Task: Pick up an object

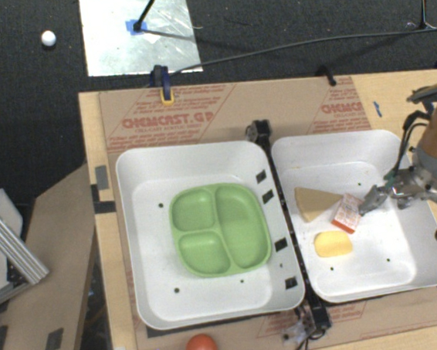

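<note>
The tool point(376, 196) sits low in the right bin point(385, 279) — whether it grips, I cannot tell. Just left of it lies a small red-and-white packet point(346, 213), touching a tan wedge point(314, 200), a yellow piece point(333, 244) just below.

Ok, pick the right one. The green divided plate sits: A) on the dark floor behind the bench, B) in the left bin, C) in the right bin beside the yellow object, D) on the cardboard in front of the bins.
B: the green divided plate lies flat inside the left bin, while the yellow object lies in the right bin.
</note>
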You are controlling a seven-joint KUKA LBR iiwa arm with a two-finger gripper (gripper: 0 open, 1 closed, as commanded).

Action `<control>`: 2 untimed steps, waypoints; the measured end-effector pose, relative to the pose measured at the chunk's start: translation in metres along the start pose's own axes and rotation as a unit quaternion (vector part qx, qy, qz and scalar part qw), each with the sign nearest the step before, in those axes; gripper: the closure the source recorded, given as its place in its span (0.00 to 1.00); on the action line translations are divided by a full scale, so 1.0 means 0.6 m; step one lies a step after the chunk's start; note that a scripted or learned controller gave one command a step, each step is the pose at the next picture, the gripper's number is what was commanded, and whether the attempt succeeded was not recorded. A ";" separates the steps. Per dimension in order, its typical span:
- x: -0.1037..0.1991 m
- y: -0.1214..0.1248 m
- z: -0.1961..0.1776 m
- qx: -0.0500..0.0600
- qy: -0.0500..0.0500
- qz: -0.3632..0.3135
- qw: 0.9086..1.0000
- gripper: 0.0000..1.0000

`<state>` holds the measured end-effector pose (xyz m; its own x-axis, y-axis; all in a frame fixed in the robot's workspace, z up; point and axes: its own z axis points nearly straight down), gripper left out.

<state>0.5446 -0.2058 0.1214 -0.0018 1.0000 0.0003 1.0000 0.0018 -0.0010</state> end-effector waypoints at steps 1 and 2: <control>0.000 0.005 0.056 -0.002 0.001 0.000 1.000 0.00; 0.001 0.011 0.032 -0.008 0.001 -0.001 1.000 1.00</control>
<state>0.5510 -0.2050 0.1023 -0.0040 1.0000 0.0018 0.9999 0.0040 0.0145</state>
